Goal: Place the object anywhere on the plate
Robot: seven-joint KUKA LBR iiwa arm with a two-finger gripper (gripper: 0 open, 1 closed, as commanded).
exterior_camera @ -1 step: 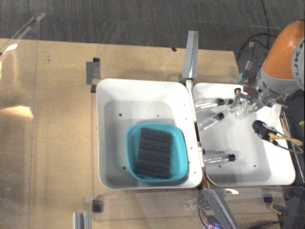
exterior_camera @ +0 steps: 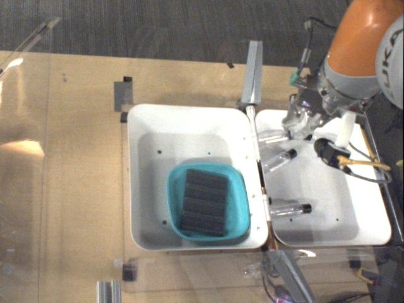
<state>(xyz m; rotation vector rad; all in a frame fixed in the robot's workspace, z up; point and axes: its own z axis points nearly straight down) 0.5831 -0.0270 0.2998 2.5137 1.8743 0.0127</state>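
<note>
Wood bench (exterior_camera: 63,188) w/ 2 white bins (exterior_camera: 145,137), dark carpet (exterior_camera: 158,11) behind; end effector (exterior_camera: 297,124) grip state can't tell

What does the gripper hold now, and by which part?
It cannot be told. The gripper hangs over the right bin, while the dark ridged block lies on the teal plate in the left bin.

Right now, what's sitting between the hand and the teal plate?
In the camera view, the raised divider where the two white bins meet lies between the hand and the teal plate, which carries a dark ridged block.
</note>
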